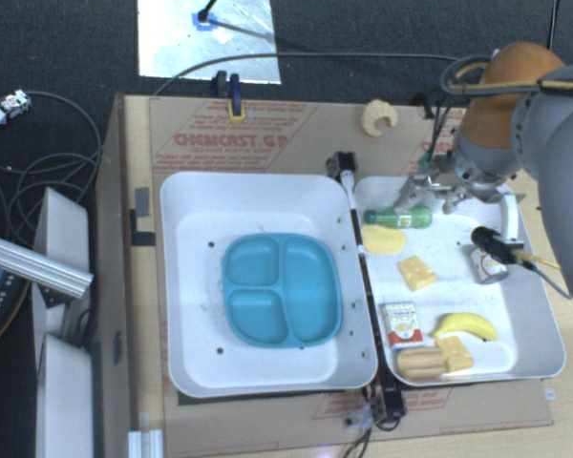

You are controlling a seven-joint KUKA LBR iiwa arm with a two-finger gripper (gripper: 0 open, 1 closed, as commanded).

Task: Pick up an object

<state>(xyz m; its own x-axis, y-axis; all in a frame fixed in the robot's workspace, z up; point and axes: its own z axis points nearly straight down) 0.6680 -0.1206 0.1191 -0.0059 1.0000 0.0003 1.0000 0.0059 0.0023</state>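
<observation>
My gripper (428,195) hangs over the far end of the right bin (535,327), its fingers spread open and nothing between them. Just below its left finger lies a green bottle (398,218) on its side. Nearer the front of that bin lie a pale yellow piece (384,241), a cheese wedge (417,273), a red and white carton (401,323), a banana (465,326), a tan bun (420,362) and a small yellow block (456,353).
The left bin (196,218) holds a blue divided plate (282,289). A cream-coloured lump (380,115) rests on the cardboard behind the bins. The arm (544,132) reaches in from the right above the right bin's far corner.
</observation>
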